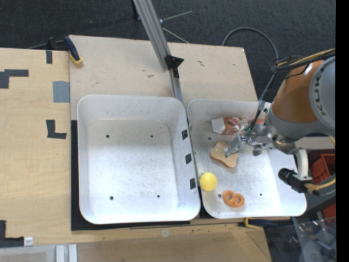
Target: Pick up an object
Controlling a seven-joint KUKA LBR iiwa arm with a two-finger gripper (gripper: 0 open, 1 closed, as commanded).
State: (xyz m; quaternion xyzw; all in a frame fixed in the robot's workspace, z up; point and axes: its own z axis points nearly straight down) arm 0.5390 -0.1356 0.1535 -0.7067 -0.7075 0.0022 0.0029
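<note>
The right bin (260, 174) holds several objects. A tan slice of toast (222, 156) lies near its middle. A yellow ball (208, 181) rests by the bin's left wall, and an orange pretzel (233, 199) lies near the front rim. A red and white packet (231, 125) sits toward the back. My gripper (238, 146) reaches in from the right and hangs low at the toast's upper right edge, just in front of the packet. Whether it touches the toast is unclear.
The left bin (131, 100) stands beside the right one, with a shared wall between them. A slanted metal rail (155, 29) runs down to the bins' back edge. The arm's grey and orange body (300, 108) overhangs the right bin's far side.
</note>
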